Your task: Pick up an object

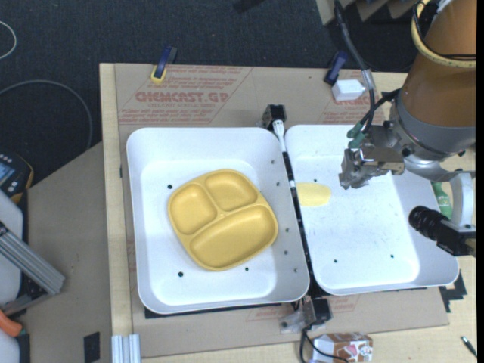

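1. The table [227, 82] is a tan board with red printed lettering near its far edge, and it carries two shallow white bins side by side.
2. The arm [442, 74] comes in from the right, orange above and grey lower down, and hangs over the right bin.
3. The left bin [144, 225] holds a yellow plate.
4. The right bin [363, 263] holds a small pale yellow piece near its left wall; the rest of its floor is bare white with a few dark specks.
5. The plate [221, 218] is rounded, with three compartments, and lies flat in the middle of the left bin, turned at an angle to the bin's walls.
6. The end effector [352, 178] is a dark grey block pointing down over the upper left part of the right bin. Whether its fingers are spread or closed cannot be told from here. Nothing can be seen held in it.
7. The pale yellow piece [313, 195] lies on the bin floor just to the left of the end effector and slightly nearer the camera, close to it but apart.
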`<act>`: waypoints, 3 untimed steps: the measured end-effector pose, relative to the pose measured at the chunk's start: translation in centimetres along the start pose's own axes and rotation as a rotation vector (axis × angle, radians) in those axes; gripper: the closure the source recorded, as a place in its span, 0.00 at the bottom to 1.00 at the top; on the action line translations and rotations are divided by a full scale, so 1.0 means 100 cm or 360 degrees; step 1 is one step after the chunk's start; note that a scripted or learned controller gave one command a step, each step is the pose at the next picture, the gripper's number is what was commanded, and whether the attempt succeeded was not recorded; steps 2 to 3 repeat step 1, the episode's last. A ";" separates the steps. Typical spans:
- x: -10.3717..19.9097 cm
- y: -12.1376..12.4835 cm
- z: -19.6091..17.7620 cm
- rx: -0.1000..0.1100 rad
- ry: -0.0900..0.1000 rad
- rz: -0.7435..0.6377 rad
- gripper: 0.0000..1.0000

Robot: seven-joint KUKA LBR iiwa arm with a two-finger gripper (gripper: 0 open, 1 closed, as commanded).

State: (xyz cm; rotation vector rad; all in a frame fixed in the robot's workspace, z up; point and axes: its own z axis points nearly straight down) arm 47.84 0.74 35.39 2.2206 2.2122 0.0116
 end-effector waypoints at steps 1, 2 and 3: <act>0.055 0.002 -0.041 0.0006 0.0003 -0.0018 1.00; 0.055 0.002 -0.041 0.0006 0.0003 -0.0018 1.00; 0.055 0.002 -0.041 0.0006 0.0003 -0.0018 1.00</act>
